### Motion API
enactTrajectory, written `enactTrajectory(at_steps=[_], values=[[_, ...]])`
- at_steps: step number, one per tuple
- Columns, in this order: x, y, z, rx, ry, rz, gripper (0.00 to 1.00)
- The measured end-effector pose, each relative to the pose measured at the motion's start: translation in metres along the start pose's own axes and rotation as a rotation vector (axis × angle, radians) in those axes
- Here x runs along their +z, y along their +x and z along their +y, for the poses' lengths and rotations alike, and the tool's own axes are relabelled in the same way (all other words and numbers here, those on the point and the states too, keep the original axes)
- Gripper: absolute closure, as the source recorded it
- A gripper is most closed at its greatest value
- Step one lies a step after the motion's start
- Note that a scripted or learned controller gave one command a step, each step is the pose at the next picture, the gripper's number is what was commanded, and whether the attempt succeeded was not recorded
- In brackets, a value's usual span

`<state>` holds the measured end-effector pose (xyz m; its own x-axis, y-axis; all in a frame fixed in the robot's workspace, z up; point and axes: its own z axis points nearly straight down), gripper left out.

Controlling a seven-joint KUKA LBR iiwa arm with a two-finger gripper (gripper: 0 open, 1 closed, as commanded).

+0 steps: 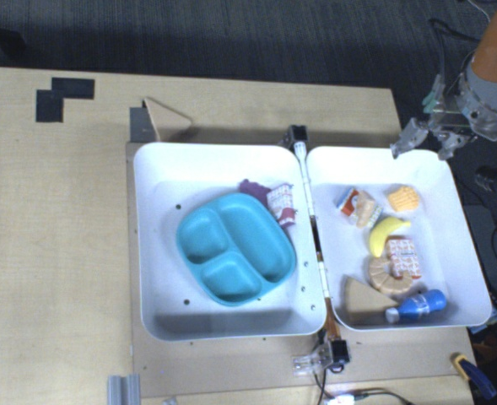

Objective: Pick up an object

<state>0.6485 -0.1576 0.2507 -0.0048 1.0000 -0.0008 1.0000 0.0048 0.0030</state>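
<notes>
My gripper (422, 148) hangs over the far right corner of the right bin (459, 218), open, with nothing between its fingers. Below it in that bin lie a yellow waffle-like piece (404, 198), a small sandwich-like item (358, 207), a yellow banana (385, 233), a patterned packet (402, 257) on a round tan biscuit (380, 278), a brown wedge (359, 292) and a blue bottle (418, 305). The waffle-like piece is the nearest thing to the gripper.
The left bin (155, 226) holds a blue divided plate (235, 247), with a purple item and a small wrapper (275, 202) at its far edge. A thin rail (312, 226) separates the two bins. Black patches (62, 96) mark the bench at far left.
</notes>
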Motion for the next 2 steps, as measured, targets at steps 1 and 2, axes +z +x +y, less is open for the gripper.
enactTrajectory(at_steps=[1, 2], values=[[0.122, -0.047, 0.018, 0.002, 0.003, 0.000, 0.00], [0.165, 0.011, 0.021, -0.002, -0.001, 0.001, 0.00]])
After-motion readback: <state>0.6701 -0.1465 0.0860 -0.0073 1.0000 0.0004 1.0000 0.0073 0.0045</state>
